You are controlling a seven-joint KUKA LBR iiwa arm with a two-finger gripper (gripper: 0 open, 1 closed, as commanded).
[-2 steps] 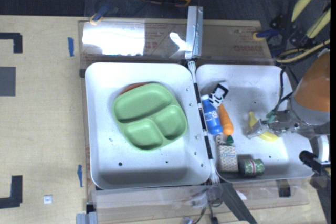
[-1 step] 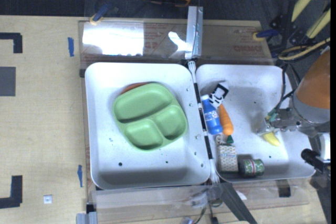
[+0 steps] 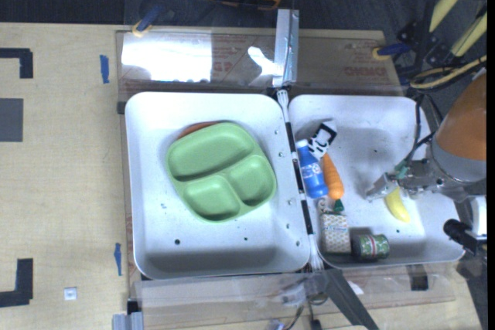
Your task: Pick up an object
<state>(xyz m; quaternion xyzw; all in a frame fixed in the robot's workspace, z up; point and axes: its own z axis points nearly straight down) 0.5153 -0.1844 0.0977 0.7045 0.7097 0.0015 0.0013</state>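
- The gripper [image 3: 384, 186] hangs low in the right bin [image 3: 363, 116], at the right of the frame, its tip just beside a banana [image 3: 397, 205]; the arm [image 3: 464, 131] enters from the right edge.
- Whether the gripper is released or clenched cannot be told: its tip is small and blurred here, and nothing is seen between its parts.
- The pose reads as an approach to a grasp, with the banana the likeliest target, since it lies apart from the other items and is easiest to reach.
- Along the right bin's left wall lie a blue bottle [image 3: 312, 170], a carrot [image 3: 333, 177], a black-and-white item [image 3: 322, 137], a small box [image 3: 335, 232] and a green can [image 3: 370, 245] on its side, crowded together.
- The left bin [image 3: 155, 236] holds a green divided tray [image 3: 222, 170], covering something orange at its upper edge.
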